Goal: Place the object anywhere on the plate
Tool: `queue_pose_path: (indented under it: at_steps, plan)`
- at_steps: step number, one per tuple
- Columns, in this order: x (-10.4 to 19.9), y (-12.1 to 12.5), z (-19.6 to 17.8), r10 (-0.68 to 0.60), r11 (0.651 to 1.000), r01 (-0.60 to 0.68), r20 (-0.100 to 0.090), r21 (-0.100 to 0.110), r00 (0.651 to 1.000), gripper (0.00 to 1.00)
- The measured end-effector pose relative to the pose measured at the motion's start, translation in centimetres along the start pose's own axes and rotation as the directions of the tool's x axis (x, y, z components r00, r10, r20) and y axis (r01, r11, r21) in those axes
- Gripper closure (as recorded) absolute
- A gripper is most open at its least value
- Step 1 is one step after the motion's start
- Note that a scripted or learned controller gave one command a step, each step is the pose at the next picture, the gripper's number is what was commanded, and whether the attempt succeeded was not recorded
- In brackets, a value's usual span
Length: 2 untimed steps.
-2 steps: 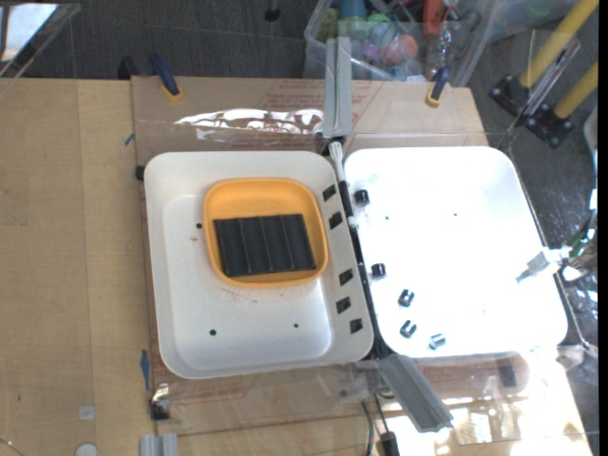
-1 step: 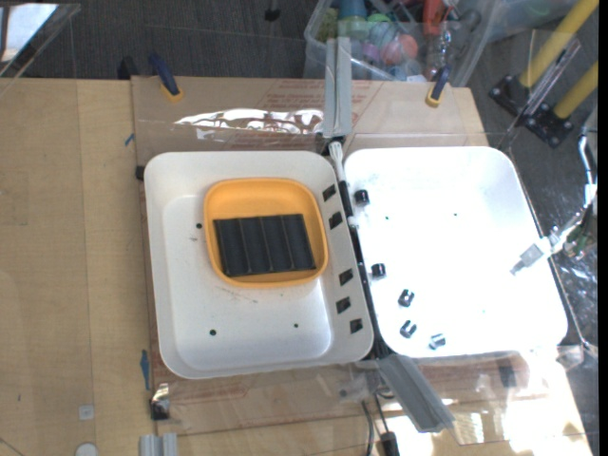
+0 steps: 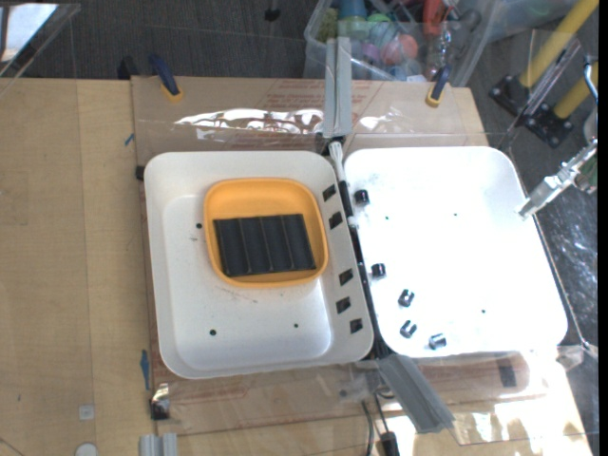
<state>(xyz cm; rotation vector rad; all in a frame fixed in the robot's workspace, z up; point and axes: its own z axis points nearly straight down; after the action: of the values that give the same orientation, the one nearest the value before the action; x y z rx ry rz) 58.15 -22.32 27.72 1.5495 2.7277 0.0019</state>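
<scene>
The flat, ribbed black object (image 3: 264,245) lies in the rounded-square orange plate (image 3: 220,202), glossy and shallow, in the left white bin (image 3: 180,331). The right bin (image 3: 475,226) offers smooth open floor. The claw's (image 3: 541,194) state: can't tell.

From my seat I can see just a thin metal part of the gripper (image 3: 559,183) poking in at the right edge, about halfway up the far side. It slants down toward the left, its pale tip lowest. I can't make out the fingers from this angle.
</scene>
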Motion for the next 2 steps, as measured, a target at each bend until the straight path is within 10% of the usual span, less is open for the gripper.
queue_pose_path:
  at_steps: [1, 2]
  plan:
    - [-0.2, 0.1, -1.0, 0.002, 1.000, -0.002, 0.004, -0.004, 1.000, 1.00]
    - [-2.2, 3.9, 0.1, -0.302, 0.953, 0.302, 0.003, -0.002, 0.953, 1.00]
